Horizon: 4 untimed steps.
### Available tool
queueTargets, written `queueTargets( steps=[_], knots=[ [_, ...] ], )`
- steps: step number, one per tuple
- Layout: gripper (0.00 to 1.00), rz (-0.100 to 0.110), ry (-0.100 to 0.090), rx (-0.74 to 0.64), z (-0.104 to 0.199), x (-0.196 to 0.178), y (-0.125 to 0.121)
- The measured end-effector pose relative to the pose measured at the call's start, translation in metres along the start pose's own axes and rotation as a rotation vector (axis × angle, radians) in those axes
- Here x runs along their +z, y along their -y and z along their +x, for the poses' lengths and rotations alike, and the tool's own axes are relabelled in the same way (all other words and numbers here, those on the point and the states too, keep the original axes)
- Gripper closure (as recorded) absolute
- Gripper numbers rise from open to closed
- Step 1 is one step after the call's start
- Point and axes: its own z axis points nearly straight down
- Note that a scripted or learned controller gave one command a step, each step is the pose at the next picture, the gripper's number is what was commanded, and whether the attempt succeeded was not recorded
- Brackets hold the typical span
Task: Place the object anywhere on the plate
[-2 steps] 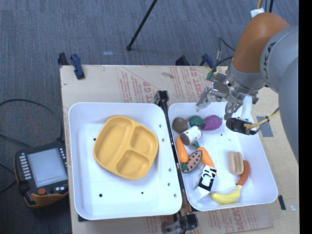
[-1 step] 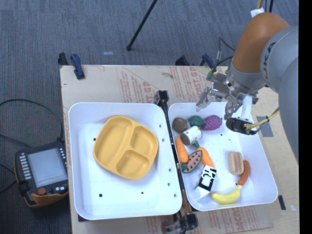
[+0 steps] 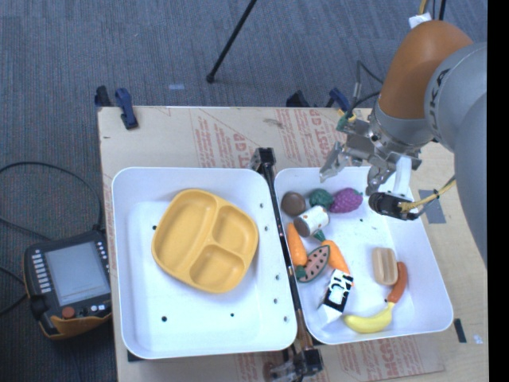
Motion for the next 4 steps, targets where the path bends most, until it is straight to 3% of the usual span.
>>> queueTargets(
  steps=[4],
  knots=[
    [0.00,0.000,0.000,0.000,0.0000,0.0000,0.0000]
  ],
)
